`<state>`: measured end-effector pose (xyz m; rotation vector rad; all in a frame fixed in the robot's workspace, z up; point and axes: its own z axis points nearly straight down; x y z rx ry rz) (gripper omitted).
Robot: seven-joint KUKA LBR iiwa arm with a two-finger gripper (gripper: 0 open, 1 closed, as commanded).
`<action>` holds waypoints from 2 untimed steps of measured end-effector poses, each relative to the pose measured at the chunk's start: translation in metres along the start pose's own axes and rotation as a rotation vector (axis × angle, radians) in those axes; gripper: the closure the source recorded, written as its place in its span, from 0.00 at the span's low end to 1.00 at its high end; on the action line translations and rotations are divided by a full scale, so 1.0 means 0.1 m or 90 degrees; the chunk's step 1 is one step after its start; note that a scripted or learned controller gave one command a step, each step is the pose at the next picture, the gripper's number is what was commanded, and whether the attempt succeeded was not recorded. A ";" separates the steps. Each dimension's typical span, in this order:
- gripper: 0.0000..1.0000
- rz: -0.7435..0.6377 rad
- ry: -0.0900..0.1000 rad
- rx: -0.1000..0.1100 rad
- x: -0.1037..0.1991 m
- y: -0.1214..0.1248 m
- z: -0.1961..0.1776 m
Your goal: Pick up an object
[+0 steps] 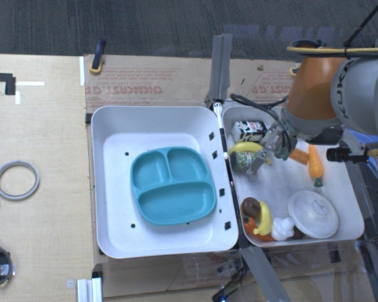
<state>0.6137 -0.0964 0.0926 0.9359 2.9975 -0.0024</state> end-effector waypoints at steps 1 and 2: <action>1.00 0.004 -0.011 0.003 -0.07 -0.07 -0.12; 1.00 0.004 -0.001 -0.002 0.06 0.42 -1.32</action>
